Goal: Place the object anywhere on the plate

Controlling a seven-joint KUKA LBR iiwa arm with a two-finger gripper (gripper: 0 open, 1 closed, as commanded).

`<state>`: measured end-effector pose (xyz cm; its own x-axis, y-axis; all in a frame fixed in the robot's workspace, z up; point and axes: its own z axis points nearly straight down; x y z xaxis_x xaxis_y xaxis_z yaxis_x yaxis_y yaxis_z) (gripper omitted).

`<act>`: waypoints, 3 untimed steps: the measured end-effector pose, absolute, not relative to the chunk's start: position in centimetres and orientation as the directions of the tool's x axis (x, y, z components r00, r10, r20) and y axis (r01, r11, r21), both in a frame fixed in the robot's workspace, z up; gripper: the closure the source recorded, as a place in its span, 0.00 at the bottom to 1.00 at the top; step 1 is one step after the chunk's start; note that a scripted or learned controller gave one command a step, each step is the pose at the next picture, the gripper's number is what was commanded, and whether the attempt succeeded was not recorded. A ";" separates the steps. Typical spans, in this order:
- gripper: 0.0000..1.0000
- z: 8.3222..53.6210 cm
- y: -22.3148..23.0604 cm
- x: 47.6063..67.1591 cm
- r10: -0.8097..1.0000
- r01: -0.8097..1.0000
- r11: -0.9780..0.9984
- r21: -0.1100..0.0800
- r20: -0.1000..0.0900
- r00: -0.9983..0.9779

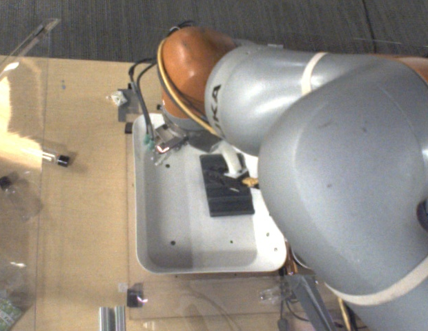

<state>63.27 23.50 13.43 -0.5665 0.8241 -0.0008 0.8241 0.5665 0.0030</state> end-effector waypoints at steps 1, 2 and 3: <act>1.00 16.0 22.0 66.3 0.665 0.665 0.747 0.006 -0.004 -0.747; 1.00 13.0 23.2 63.7 0.540 0.540 0.842 0.007 -0.005 -0.842; 1.00 22.4 22.3 57.6 0.319 0.319 0.948 0.008 -0.008 -0.948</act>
